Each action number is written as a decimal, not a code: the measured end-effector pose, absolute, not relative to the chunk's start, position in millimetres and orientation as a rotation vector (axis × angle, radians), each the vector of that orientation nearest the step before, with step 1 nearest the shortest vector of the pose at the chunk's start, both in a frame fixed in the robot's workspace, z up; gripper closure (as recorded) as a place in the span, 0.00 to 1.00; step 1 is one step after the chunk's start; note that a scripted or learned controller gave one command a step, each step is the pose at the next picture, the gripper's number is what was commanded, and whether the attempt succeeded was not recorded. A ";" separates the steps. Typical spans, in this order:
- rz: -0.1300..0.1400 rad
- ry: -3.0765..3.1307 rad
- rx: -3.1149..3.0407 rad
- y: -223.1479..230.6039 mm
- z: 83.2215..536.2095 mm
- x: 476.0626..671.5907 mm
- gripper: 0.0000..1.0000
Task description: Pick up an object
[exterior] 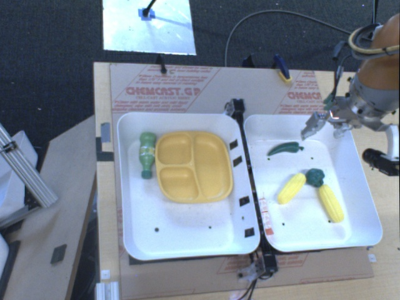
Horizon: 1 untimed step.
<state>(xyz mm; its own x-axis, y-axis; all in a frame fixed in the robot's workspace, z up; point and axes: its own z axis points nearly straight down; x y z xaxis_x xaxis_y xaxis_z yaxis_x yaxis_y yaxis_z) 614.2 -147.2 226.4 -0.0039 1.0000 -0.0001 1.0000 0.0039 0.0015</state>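
In the right bin (356, 233) lie a dark green chilli pepper (285, 148), a yellow corn cob (291, 188), a second corn cob (331, 203) and a small green broccoli piece (315, 177) between the two cobs. My gripper (325, 129) hangs over the bin's far edge, up and to the right of the pepper. It stands open, and nothing sits between its fingers (310, 127). The arm's orange band (378, 74) is at the right edge of the view.
The left bin (134, 230) holds a yellow divided plate (192, 166) and a green bottle (147, 155) lying beside it. A black divider (247, 180) runs between the bins. A black cable (262, 19) curves behind the bench.
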 end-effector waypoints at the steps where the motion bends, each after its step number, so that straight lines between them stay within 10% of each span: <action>1: 0.000 2.223 2.218 -148.4 184.7 609.9 0.00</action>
<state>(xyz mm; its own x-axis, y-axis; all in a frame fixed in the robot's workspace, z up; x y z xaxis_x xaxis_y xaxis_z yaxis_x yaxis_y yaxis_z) 609.9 -148.4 184.7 -0.0018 1.0000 -0.0009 1.0000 0.0018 0.0010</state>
